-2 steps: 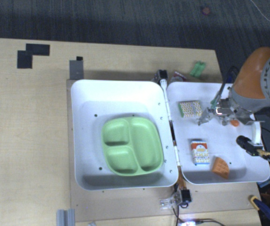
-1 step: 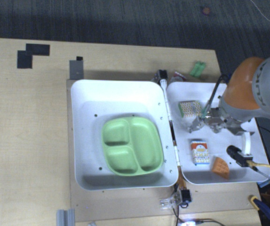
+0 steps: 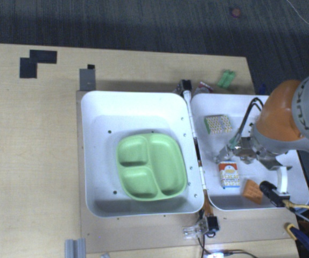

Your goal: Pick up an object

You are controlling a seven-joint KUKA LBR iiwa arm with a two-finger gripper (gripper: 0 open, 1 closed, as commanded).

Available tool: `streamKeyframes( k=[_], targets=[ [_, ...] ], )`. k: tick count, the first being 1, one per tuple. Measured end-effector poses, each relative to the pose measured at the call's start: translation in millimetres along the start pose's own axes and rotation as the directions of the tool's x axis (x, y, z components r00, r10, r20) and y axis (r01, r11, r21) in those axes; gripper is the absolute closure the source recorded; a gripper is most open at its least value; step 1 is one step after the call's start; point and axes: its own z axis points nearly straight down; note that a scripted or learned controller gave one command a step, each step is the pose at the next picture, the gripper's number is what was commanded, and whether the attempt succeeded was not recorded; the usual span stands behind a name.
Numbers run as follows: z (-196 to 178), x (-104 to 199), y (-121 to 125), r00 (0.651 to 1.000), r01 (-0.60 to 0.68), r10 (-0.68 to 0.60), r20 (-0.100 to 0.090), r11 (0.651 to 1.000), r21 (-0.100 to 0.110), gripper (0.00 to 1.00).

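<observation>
**Arm low over the right bin, above a small carton**

We see the grey arm [image 3: 300,117] with its orange band reaching in from the right, its wrist bent down into the right bin [image 3: 213,200]. The gripper [image 3: 227,153] hangs near the middle of that bin, just above a small white and red carton [image 3: 229,175] that lies flat on the bin floor. We cannot tell how the claw stands: its tip is a dark, blurred cluster of metal, and nothing shows plainly between its parts.

Three things lie in the right bin. The carton sits toward the near side. Just to its right lies an orange block [image 3: 253,191], close beside it but apart. Toward the far side, left of the arm, lies a speckled box [image 3: 218,124], well apart from the carton.

The left bin [image 3: 95,144] holds a pale green divided tray [image 3: 152,165] with three compartments, set near the middle of the floor.

Beyond the far rim of the right bin, on the wooden bench [image 3: 30,160], lies a small green object [image 3: 226,79].
</observation>
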Motion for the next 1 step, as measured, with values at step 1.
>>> streamKeyframes(
  k=[1],
  targets=[
    [-11.7,0.1,2.1,1.000,0.001,-0.001,0.001,1.000,-0.006,1.00]
  ],
)
